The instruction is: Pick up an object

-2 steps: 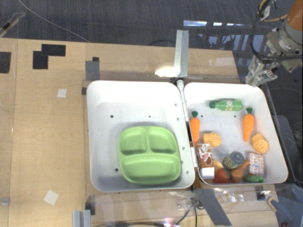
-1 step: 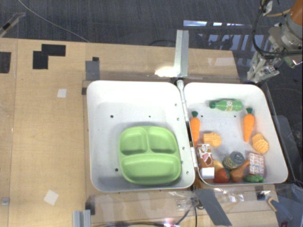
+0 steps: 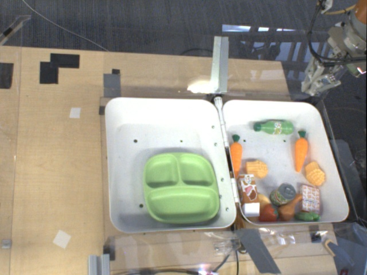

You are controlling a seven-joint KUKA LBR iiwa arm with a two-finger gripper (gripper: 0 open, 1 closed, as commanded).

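Camera view, gripper first: open or closed?
> Can't tell, too small and cluttered. It hangs off the far right corner of the right bin, outside the rim, nothing seen in it

Where's the pick target?
> Any toy in the right bin. Green bottle lies alone near the far wall, closest to the gripper. Two carrots: left carrot just beside the divider, right carrot near the right wall. Rest is a packed heap at the near edge, can in the middle of it

Step?
> Approach, I'd say. Nothing grasped yet. Next move calls for coming in over the rim and dropping onto one item

Room?
> Bare floor around the bottle, so it looks the easiest. Carrots hug walls, heap items touch each other. Left bin has only the green plate, well apart
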